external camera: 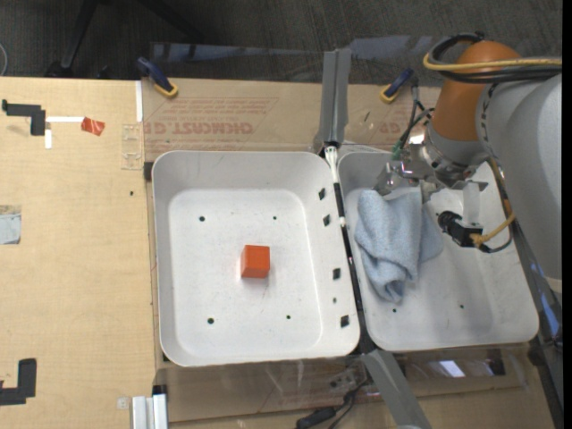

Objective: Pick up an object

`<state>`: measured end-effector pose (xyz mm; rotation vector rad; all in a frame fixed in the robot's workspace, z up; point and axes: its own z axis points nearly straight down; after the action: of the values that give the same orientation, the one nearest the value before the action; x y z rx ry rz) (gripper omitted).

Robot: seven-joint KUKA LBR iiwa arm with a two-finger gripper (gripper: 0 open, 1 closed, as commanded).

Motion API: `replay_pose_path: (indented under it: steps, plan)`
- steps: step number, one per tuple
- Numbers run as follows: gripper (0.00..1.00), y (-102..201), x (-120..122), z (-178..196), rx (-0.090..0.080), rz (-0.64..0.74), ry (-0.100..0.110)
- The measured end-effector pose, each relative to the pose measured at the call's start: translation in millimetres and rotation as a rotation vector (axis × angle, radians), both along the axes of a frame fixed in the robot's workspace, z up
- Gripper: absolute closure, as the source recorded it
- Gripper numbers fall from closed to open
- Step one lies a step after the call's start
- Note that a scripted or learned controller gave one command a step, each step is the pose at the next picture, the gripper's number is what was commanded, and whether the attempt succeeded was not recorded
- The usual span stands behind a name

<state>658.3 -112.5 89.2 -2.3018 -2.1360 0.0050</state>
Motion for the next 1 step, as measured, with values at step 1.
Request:
replay_pose_path:
  steps: [1]
  plan:
    - [0.00,27.3,-34.0,99.8,0.000,0.044,0.001]
